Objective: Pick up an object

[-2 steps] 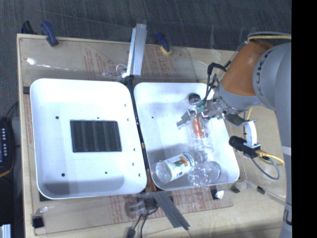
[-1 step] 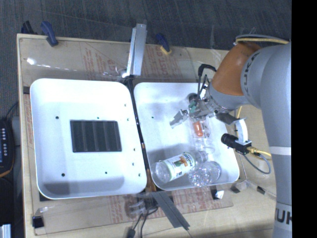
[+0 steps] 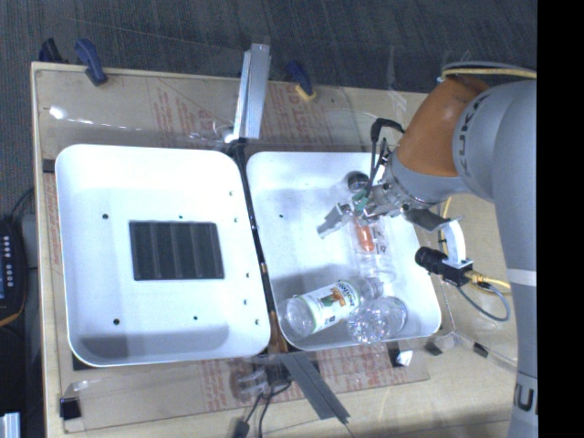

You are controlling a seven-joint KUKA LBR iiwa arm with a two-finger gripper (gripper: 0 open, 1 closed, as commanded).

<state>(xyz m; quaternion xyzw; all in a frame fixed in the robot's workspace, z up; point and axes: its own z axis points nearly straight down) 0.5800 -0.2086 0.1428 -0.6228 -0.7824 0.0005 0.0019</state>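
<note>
Three clear plastic bottles lie in the right bin (image 3: 283, 185). One with an orange label (image 3: 368, 242) lies lengthwise near the bin's middle right. A second, with a green and white label (image 3: 323, 307), lies along the front wall. A crumpled third (image 3: 380, 318) sits in the front right corner. My gripper (image 3: 347, 206) hangs over the right bin, just above the upper end of the orange-label bottle. No bottle is visibly lifted.
The left bin (image 3: 91, 181) holds a dark ribbed rectangle (image 3: 176, 250) in its floor. A metal divider post (image 3: 252, 89) stands between the bins at the back. Blue clamps (image 3: 89, 60) grip the far bench edge. Cables (image 3: 474, 281) trail right of the right bin.
</note>
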